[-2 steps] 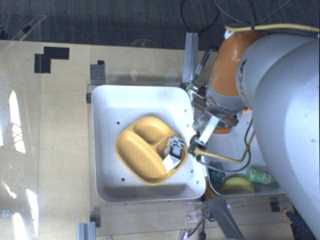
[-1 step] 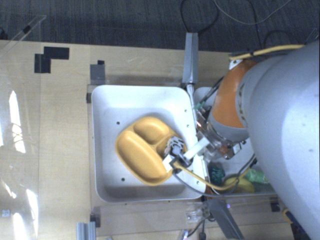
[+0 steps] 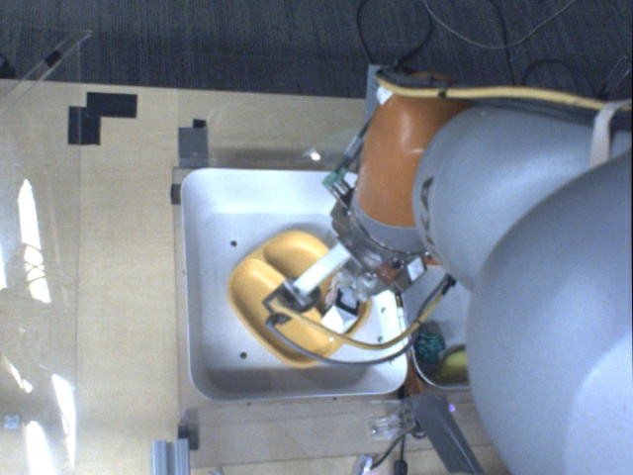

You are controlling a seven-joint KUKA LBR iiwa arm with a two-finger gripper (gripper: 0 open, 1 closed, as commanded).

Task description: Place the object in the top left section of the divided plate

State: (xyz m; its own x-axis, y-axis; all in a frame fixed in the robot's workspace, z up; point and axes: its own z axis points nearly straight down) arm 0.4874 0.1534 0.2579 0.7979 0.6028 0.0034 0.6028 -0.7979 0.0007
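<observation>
A yellow divided plate point(image 3: 259, 287) lies in the left white bin point(image 3: 213, 226), right of the bin's middle. Its raised ridges split it into rounded sections; one at the top point(image 3: 292, 249) and one at the left show bare yellow. My gripper point(image 3: 346, 303) hangs low over the plate's right side, and the wrist and its fittings cover that part of the plate. The grey arm with its orange band point(image 3: 396, 156) reaches in from the right. I see no object between the gripper and the plate.
A sliver of the right bin shows under the arm, holding a teal thing point(image 3: 429, 343) and a yellow-green thing point(image 3: 453, 364). The left bin's left half is bare white floor. Pale wooden bench surrounds the bins.
</observation>
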